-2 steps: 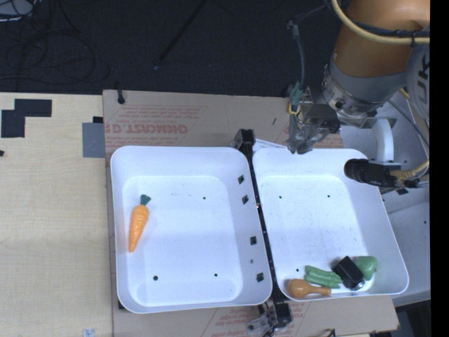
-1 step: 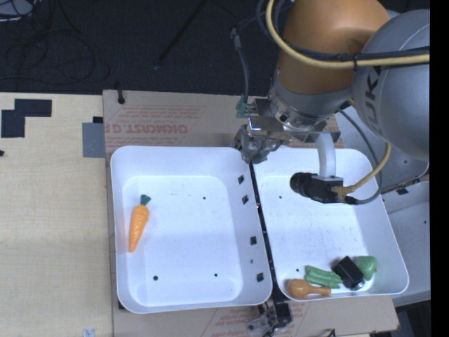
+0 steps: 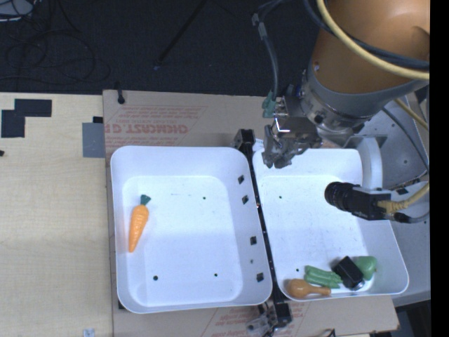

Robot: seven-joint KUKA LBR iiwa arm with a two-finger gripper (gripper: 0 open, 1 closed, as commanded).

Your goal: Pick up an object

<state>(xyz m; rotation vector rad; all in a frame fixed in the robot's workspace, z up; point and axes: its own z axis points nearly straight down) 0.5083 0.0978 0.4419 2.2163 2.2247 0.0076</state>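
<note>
Overhead, end effector (image 3: pixel 279 156): above right bin's (image 3: pixel 382 248) far-left corner, grip state unclear
Carrot (image 3: pixel 138 223): lying in left bin (image 3: pixel 175 161)

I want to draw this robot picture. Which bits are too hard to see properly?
- Claw: small and dark in the camera view.
- Small black block: covers part of the green plastic vegetables in the right white bin.
- Big orange-and-grey robot arm: cut off by the top edge.
</note>
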